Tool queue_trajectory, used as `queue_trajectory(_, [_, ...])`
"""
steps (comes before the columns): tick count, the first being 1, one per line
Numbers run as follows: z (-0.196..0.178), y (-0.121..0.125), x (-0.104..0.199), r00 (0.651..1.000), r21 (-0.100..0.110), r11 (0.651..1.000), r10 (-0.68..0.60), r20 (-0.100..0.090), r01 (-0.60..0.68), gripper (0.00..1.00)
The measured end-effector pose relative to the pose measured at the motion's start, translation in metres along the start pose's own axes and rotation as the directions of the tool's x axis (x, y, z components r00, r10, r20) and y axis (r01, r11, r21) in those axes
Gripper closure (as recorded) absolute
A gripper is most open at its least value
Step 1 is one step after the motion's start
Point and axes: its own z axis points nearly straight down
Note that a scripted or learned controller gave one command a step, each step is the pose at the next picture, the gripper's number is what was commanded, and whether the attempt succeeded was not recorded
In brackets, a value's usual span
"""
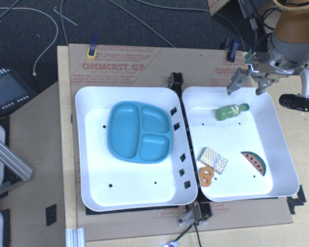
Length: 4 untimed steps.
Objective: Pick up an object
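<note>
Your arm [293,24] comes in from the upper right, its orange band above the grey wrist. Your gripper [247,84] hangs off that wrist, pointing down and toward the left. Its two fingers [235,82] are spread apart with nothing between them, one lower left and one to the right.

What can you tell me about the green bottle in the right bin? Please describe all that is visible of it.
The green bottle is small and looks like plastic, with a green body and a paler, yellowish cap end pointing toward the view's right. It lies on its side on the floor of the right bin, near the bin's far wall. Nothing touches it except the bin floor. The gripper hangs above and just beyond it, fingers spread, holding nothing. Any label is too small to tell.
</note>
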Motion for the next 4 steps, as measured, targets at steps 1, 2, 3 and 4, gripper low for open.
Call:
queue_trajectory(1, [-0.008,0.002,0.0,1.0,-0.013,1.0,-0.003,0.002,0.003,0.0])
queue_trajectory(2, [0.053,0.003,0.008,1.0,-0.006,1.0,-0.003,0.001,0.003,0.0])
queue_trajectory(3, [0.112,0.01,0.012,1.0,-0.007,1.0,-0.004,0.001,0.004,0.0])
queue_trajectory(4, [0.142,0.016,0.011,1.0,-0.031,0.999,-0.004,0.006,0.004,0.0])
